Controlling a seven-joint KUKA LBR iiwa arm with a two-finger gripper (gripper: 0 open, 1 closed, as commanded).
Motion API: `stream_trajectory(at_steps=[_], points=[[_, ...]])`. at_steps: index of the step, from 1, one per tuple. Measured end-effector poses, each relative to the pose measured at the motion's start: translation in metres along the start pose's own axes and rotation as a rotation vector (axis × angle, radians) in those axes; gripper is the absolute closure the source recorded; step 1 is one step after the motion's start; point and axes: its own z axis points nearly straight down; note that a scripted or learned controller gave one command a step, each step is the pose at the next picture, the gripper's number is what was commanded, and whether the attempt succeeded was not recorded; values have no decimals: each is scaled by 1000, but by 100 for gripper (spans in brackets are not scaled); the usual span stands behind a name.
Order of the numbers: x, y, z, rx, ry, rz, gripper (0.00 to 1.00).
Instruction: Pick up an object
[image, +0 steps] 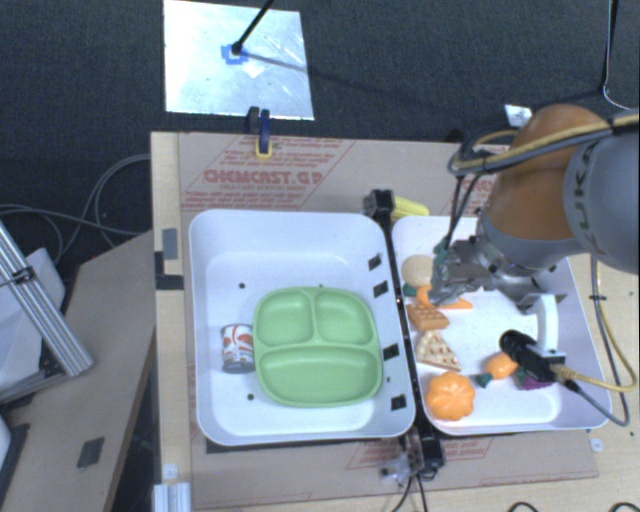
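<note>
The gripper (447, 285) is hanging over the carrot (443, 299) near the right bin (580, 385)'s left wall, its grip unreadable, risking nudging the crowded toast pieces (430, 320) instead.

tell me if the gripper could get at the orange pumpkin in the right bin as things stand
Probably yes. The pumpkin sits near the right bin's front edge with open space above it, and the gripper is over the same bin. The cracker beside it crowds one side.
</note>
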Motion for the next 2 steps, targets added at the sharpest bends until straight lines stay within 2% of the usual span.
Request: stream_trajectory(at_steps=[1, 2], points=[[0, 19, -5, -1, -2, 4, 100], [0, 9, 11, 2, -2, 8, 100]])
